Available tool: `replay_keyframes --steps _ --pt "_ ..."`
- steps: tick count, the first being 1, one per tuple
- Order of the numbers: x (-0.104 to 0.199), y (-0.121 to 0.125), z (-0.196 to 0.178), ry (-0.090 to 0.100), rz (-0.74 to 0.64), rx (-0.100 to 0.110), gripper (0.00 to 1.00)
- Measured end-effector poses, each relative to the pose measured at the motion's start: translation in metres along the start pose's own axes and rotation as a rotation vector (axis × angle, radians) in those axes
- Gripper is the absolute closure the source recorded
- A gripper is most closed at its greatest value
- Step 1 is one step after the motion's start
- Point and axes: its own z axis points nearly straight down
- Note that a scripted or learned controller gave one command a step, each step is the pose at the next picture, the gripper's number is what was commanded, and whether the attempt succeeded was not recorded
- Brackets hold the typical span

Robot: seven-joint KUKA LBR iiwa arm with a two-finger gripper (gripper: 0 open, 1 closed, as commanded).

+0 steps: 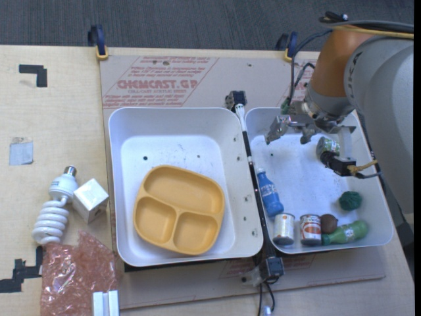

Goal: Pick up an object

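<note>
My gripper hangs over the far part of the right bin, its two fingers spread open with nothing between them. Below it in that bin lie a blue bottle by the left wall and a dark green ball at the right. Along the near wall sit a silver can, a red-labelled can, a small brown object and a green bottle. None of these objects touches the gripper.
The left bin holds a yellow divided plate. Outside the bins on the bench's left lie a spiral light bulb, a white cube and pink bubble wrap. The arm's bulk overhangs the right bin's far right.
</note>
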Motion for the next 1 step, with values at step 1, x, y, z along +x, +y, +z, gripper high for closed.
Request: replay_keyframes --steps 1 --pt "-0.0310 -0.0585 0.0242 0.001 0.002 0.001 0.00"
